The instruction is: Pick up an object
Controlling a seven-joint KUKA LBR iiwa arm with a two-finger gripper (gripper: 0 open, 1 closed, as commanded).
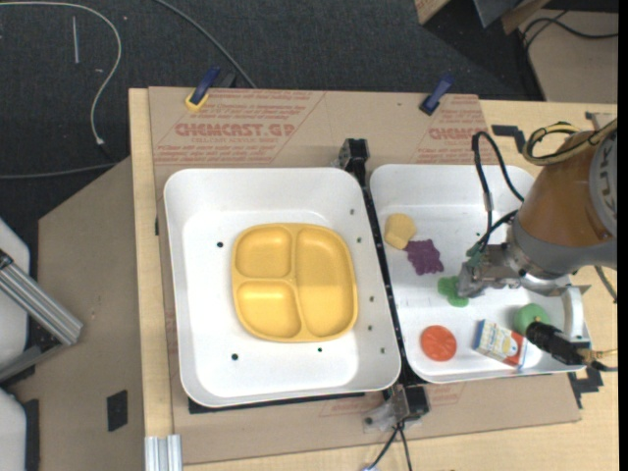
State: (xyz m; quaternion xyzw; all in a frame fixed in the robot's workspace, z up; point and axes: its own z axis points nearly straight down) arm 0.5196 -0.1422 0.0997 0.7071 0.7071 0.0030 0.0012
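- Nearest, we see the front rim of the left bin (pixel 294 392), and inside it a yellow divided plate (pixel 294 281) lying flat near the middle, its three compartments facing up.
- Along the near side of the right bin (pixel 432 177) we find an orange round disc (pixel 439 342) and, to its right, a small white carton (pixel 498 342) with red and blue print, lying on its side and apart from the disc.
- Just beyond the carton sits a green rounded object (pixel 529 315), close beside a black part of the arm.
- At mid-depth the gripper (pixel 471 285) hangs low over the right bin, below the grey wrist and the arm's orange band (pixel 559 196); we cannot tell how its fingers stand, nor whether anything is between them.
- A small green piece (pixel 453 290) lies on the bin floor touching or just under the gripper's tip; we cannot tell which.
- A little farther back and to the left, a purple lumpy object (pixel 424 256) rests on the floor, near the gripper but apart from it.
- Beyond that, a pale yellow block (pixel 398 231) sits close to the bin's left wall, just beside the purple object.
- Farthest, two blue clamps (pixel 203 89) (pixel 437 95) grip the back edge of the brown board (pixel 294 121) under both bins.
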